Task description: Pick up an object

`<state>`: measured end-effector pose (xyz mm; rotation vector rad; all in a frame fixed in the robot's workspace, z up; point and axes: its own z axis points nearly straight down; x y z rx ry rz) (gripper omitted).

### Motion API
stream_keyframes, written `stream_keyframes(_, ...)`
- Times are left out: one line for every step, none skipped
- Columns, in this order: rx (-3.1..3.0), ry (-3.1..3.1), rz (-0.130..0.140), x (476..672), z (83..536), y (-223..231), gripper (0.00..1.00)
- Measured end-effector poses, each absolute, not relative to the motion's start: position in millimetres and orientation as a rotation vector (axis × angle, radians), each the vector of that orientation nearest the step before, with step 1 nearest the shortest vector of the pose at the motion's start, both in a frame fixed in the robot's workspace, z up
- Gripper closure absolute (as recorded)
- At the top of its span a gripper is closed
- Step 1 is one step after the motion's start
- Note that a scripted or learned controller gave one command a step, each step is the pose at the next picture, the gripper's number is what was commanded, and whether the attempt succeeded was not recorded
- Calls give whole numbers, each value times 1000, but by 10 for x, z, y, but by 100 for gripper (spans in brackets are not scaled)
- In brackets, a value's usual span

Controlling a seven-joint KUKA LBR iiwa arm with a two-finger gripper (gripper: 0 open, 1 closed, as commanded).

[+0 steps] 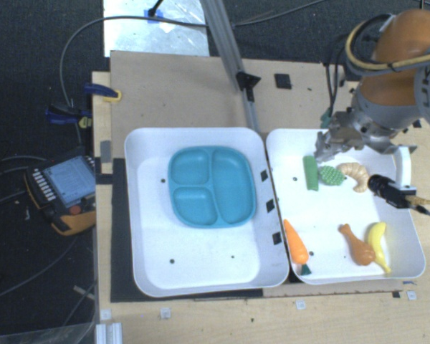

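Note:
The right bin [287, 149] holds several toy foods. A flat green block [311, 173] lies near its back left, with a knobbly green piece [332, 175] and a tan croissant [356, 174] to its right. An orange carrot [295, 241] rests against the bin's left wall. A brown drumstick [355, 245] and a yellow banana [379, 244] lie at the front right. My gripper [327, 146] hangs over the bin's back part, just above and behind the green block and the knobbly piece. Nothing shows between its tips.
The left bin [147, 213] carries a blue divided plate [211, 186]. A slanted grey pole [226, 38] runs down to the gap between the bins at the back. Clamps and a small device lie off the bench on the left.

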<state>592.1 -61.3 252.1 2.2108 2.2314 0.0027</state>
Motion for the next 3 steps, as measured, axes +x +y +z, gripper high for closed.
stream_keyframes(2210,2232,5,6028,2550,-77,100)
stream_keyframes(2209,2233,5,6098,2553,478,100)
stream_keyframes(2211,2232,3,6180,2350,1024,100)
